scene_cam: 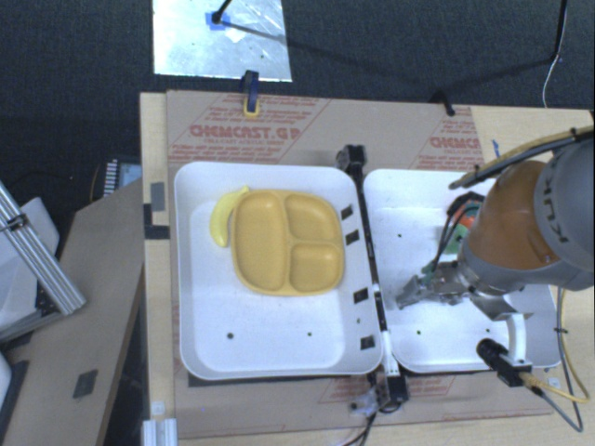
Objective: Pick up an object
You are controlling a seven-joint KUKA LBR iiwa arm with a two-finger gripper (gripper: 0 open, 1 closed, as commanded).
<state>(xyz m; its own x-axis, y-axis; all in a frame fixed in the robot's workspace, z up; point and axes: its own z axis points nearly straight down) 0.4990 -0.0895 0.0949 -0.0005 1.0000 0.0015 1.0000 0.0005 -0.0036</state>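
A yellow divided plate (284,242) lies in the left bin (214,342), with a yellow banana (221,216) tucked against its left edge. My gripper (412,293) hangs low over the right bin (409,212), near that bin's left side, and nothing shows in it. A small orange and green object (462,214) peeks out from behind the arm's orange band (516,216) in the right bin; the arm hides most of it.
A black divider strip (364,249) runs between the two bins. The bins rest on a cardboard sheet (279,128). A shiny metal sheet (221,24) lies on the dark floor at the back. Cables trail at the bench's right front corner (548,388).
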